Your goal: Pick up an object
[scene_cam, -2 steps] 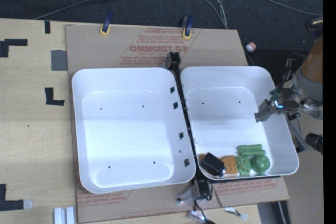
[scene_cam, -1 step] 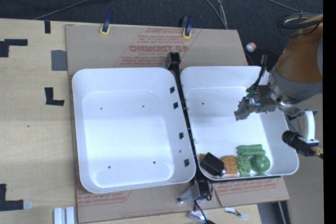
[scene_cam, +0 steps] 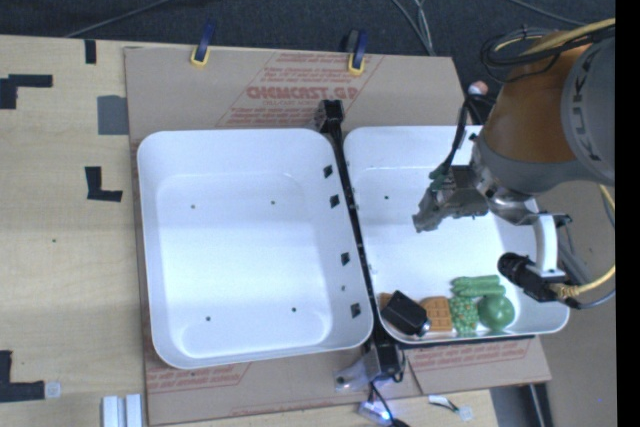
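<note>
Tool (scene_cam: 437, 211) observed low over the right bin (scene_cam: 400, 155), near the middle of that bin's floor; it is a dark grey metallic assembly, angular in outline, hanging from the arm's (scene_cam: 545, 130) rounded wrist housing. Whether it is parted or closed cannot be told from this angle, and nothing is visible between its tips.

Right bin: shallow, white, smooth moulded plastic with rounded corners. Its contents are all grouped along the near edge, towards the near right corner, well apart from the tool. Noted from left to right: a black, boxy item with rounded edges (scene_cam: 405, 313), lying at a tilt in the near left corner of the bin; a small tan, rough-textured piece (scene_cam: 436, 312) just beside it; a green knobbly block (scene_cam: 465, 314); a glossy green rounded object (scene_cam: 496, 312); and behind these a green ridged, elongated piece (scene_cam: 477, 286). The items lie close together, several appearing to touch.

Left bin (scene_cam: 240, 245): same white plastic and form, with small dark dots on its floor.

Both bins sit side by side on a brown cardboard sheet (scene_cam: 290, 90) printed in red lettering, held at the far edge by two blue-and-yellow clamps (scene_cam: 203, 46). The cardboard lies on a pale wood-grain counter (scene_cam: 60, 245).
</note>
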